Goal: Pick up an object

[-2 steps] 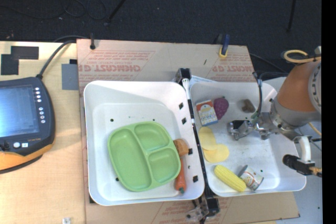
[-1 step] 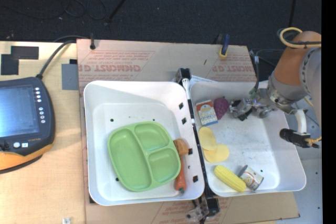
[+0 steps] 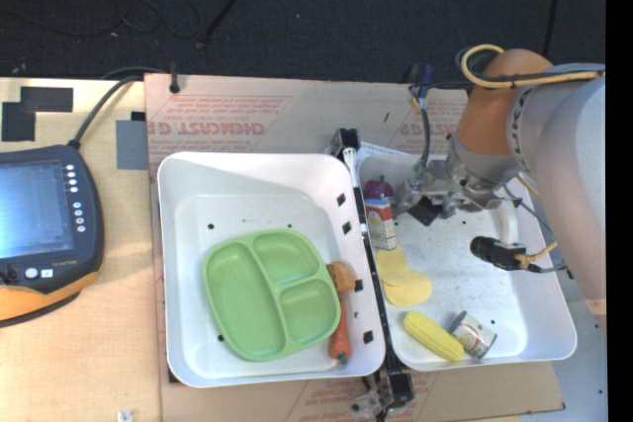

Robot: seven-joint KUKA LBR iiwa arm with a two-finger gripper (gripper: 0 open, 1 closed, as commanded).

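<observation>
My gripper (image 3: 431, 200) hangs low over the back of the right bin (image 3: 554, 336), just right of a purple round vegetable (image 3: 377, 189). Below that vegetable a small bottle with a red and white label (image 3: 381, 222) lies against the bin's left wall. Two pale yellow flat pieces (image 3: 404, 280) lie in the middle of the bin. An ear of corn (image 3: 432, 335) and a small tin can (image 3: 475, 337) rest near the front edge. Nothing shows held under the gripper.
The left bin (image 3: 188, 203) holds a green divided plate (image 3: 271, 294), a brown bread-like piece (image 3: 342, 277) and an orange carrot (image 3: 340, 341) along its right wall. A tablet-like pendant (image 3: 45, 217) lies on the bench at far left.
</observation>
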